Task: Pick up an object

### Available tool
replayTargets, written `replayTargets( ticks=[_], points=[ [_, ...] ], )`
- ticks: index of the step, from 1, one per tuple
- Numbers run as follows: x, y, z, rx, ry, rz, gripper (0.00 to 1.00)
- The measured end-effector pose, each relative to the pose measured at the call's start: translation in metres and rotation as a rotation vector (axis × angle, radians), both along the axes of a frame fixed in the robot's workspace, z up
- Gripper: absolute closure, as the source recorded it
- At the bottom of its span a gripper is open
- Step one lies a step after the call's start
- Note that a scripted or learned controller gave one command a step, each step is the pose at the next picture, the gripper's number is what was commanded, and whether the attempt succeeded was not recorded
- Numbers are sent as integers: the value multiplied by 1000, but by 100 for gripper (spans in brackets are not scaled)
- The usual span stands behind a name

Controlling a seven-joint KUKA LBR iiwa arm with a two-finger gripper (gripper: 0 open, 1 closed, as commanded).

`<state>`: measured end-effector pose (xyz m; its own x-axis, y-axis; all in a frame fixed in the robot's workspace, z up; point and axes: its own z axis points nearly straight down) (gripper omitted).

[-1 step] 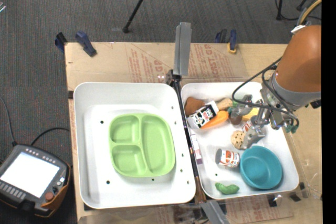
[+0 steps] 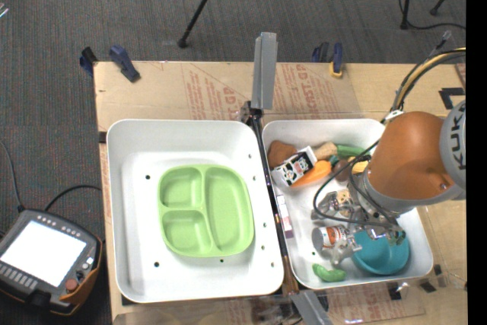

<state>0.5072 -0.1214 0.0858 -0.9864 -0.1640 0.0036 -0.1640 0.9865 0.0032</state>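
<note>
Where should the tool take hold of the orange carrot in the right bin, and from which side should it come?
Probably at the middle of the carrot, coming straight down from above. It lies flat and slanted, so its long sides offer two opposing faces; the fingers would close across its narrow width. The small white box touches its left end, so gripping nearer the right end seems safer. The tool is now lower in the right bin.

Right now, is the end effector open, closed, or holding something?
End effector: low in the right bin, beside the teal bowl; open, closed or holding cannot be told.
</note>
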Motion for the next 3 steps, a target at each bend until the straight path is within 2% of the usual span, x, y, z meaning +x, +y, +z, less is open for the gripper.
replayTargets(
  ticks=[1, 2, 3],
  points=[
    [2, 3, 10, 1, -2, 7, 100],
    [2, 4, 10, 1, -1, 8, 0],
    [55, 24, 1, 0, -5, -54, 0]
  ],
)
